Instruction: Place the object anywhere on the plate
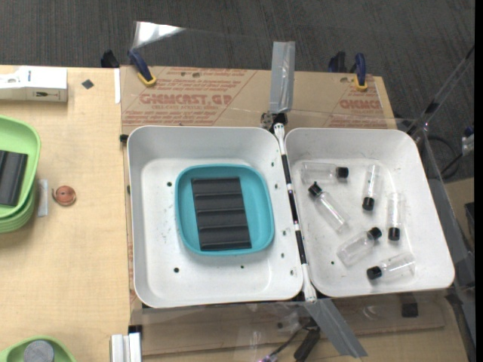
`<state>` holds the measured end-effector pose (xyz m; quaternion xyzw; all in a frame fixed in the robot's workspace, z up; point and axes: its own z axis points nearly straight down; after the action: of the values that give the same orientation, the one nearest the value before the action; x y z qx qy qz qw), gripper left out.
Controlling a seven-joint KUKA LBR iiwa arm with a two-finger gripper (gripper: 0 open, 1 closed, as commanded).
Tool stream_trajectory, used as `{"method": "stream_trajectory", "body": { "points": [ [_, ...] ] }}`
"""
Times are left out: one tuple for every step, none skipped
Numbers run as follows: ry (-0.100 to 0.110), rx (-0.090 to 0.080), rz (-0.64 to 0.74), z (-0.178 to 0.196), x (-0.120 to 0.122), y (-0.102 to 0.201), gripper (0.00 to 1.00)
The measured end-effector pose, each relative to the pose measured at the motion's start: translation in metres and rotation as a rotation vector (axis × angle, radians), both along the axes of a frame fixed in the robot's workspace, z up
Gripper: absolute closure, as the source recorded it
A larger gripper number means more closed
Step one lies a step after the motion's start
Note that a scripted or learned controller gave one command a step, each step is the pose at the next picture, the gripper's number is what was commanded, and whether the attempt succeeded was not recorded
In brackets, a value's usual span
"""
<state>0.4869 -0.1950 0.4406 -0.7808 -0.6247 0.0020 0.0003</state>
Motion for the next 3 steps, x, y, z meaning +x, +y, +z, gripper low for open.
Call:
{"method": "stream_trajectory", "body": {
  "points": [
    [0.000,0.000,0.000,0.000,0.000,0.000,0.00],
    [0.001,0.001,-0.016,-0.149,-0.006,-0.005,0.00],
    [0.000,0.000,-0.082,-0.065,0.019,-0.021,0.00]
  ]
}}
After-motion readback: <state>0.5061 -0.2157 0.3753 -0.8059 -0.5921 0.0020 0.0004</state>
